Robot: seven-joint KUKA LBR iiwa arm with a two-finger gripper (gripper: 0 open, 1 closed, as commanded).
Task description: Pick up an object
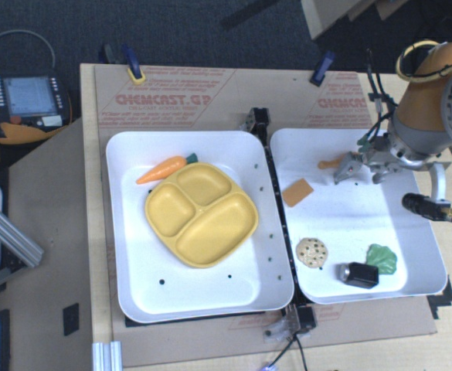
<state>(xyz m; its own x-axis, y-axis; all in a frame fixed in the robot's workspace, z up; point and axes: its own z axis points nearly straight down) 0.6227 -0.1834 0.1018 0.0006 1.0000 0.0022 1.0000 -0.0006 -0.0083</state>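
My gripper [359,175] hangs low over the back of the right bin [411,284], its two fingers spread apart with nothing between them. A small orange piece [328,163] lies just to its left. Further left, an orange-brown square [297,192] rests on the bin floor. Toward the front of this bin lie a speckled round cookie [311,251], a black block [358,274] and a green leafy piece [382,258].
The left bin [125,207] holds a yellow divided plate [201,215] with an orange carrot [161,169] beside its back-left edge. A black rail [276,207] separates the bins. The grey and orange arm [426,107] overhangs the right bin's back-right corner.
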